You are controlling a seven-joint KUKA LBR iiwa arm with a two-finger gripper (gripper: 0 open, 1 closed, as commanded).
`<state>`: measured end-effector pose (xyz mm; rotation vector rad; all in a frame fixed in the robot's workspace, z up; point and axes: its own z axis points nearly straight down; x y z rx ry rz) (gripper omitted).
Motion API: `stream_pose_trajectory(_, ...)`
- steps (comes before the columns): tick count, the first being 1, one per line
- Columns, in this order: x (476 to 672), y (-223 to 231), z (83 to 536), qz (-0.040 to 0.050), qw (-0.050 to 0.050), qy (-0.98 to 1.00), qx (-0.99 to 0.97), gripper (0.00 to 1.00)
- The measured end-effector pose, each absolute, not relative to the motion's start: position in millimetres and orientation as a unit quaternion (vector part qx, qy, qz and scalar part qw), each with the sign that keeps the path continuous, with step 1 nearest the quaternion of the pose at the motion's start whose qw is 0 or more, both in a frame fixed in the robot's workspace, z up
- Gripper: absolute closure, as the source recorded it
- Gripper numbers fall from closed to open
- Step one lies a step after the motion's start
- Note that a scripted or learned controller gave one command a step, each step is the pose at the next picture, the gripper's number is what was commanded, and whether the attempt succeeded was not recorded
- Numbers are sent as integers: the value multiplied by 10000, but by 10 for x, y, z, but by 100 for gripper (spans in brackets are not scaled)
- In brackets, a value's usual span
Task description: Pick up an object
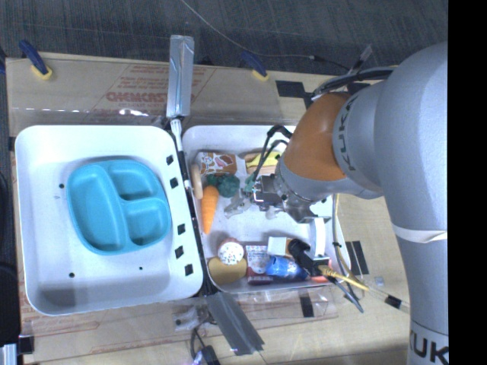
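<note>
The right bin [228, 137] holds a jumble of small things. An orange carrot [208, 207] lies along its left wall, with a dark green object [227, 185] and a printed snack packet [217, 162] just behind it. My gripper [245, 198] is low in the middle of this bin, just right of the carrot and the green object. Nothing can be seen held in it. The orange-banded wrist [319, 150] covers the bin's right part.
Along the right bin's front edge lie a round white speckled object [230, 253] on a tan piece [221, 272], a small printed packet [257, 259] and a blue bottle [283, 267]. The left bin [46, 150] holds a blue compartment tray [118, 204].
</note>
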<state>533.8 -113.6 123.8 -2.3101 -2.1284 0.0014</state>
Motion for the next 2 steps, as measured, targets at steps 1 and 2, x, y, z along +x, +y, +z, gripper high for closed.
stream_pose_trajectory(1,5967,-1825,1870,-1,-16,-7000,-7141,0)
stream_pose_trajectory(2,6566,-1805,1571,9,17,-7012,-7130,0)
